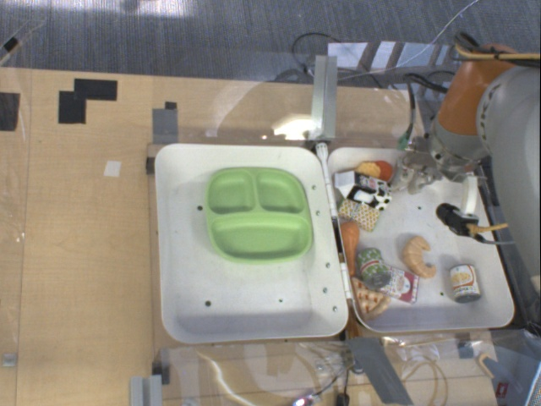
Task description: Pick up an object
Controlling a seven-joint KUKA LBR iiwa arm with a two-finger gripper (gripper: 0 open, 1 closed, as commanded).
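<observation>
Croissant (419, 256) btwn can (463, 282) & green tin (373, 268); carrot (349, 243) nr bin wall.

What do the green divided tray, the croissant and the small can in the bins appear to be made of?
Green tray: likely moulded plastic, matte, uniform colour with soft rounded compartments. Croissant: probably plastic or rubber toy food, with a smooth tan surface; too small to be sure. Small can: seemingly metal with a printed label and pale shiny top, possibly a toy.

End effector (412, 176) hangs over right bin (499, 311) near croissant (419, 255).
</observation>
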